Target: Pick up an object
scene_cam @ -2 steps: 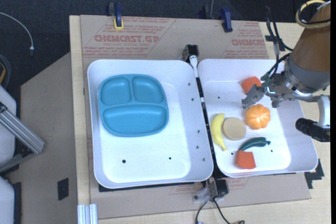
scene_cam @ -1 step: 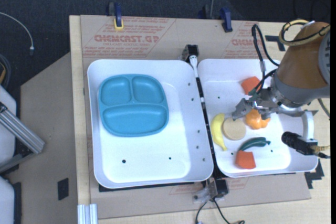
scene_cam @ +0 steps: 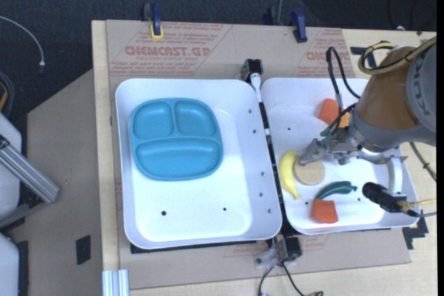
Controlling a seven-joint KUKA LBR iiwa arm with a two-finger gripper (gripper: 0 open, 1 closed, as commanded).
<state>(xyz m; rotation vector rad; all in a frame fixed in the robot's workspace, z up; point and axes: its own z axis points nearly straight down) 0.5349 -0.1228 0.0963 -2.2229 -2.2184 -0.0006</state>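
Note:
My gripper [scene_cam: 309,157] hangs low in the right bin [scene_cam: 291,97], reaching in from the right. Its tip is right at the upper edge of a tan round disc [scene_cam: 311,175]. A yellow banana [scene_cam: 288,175] lies just left of the disc, along the bin's left wall. A green pepper-like piece [scene_cam: 336,188] lies below the gripper, and a red-orange block [scene_cam: 325,211] sits near the front wall. An orange piece [scene_cam: 328,110] lies at the back, partly hidden behind the arm. I see nothing lifted in the gripper.
The left bin [scene_cam: 139,218] holds a blue divided plate [scene_cam: 177,138] in its back half. A black divider [scene_cam: 263,125] runs between the two bins. The arm's body covers the right bin's right side.

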